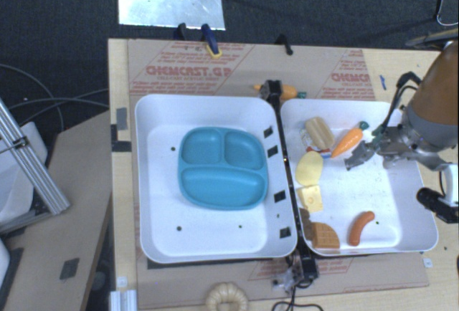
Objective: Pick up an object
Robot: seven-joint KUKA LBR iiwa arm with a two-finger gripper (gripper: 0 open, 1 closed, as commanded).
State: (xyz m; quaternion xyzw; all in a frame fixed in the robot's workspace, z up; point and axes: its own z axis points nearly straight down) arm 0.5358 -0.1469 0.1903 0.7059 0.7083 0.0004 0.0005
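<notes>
My arm comes in from the right over the right bin [423, 234]. My pincer [356, 158] hangs over the middle of that bin, pointing toward its left half. Cannot tell if it is released or clenched; nothing visibly in it.

Right bin contents, all toward its left and near edges:
- orange carrot [347, 141], tilted, near the far edge, just beside my pincer tip, contact unclear.
- tan bread roll [319, 134], far-left part of the bin, just left of the carrot.
- pale yellow rounded piece [310, 168] along the left edge, below the roll.
- yellow cheese block [311, 197] just nearer than it, also on the left edge.
- brown waffle [323, 236] in the near-left corner.
- red-orange sausage [360, 228] near the near edge, right of the waffle, well apart from my pincer.

Left bin [154, 231]: blue divided plate [222, 166] lying flat about the middle, three compartments.

Both bins sit on a cardboard sheet [186, 66] on the bench. A small orange thing [288, 92] lies at the far end of the seam between the bins. A pale ring-shaped item [228, 297] is off the bins at the near edge of the bench.
</notes>
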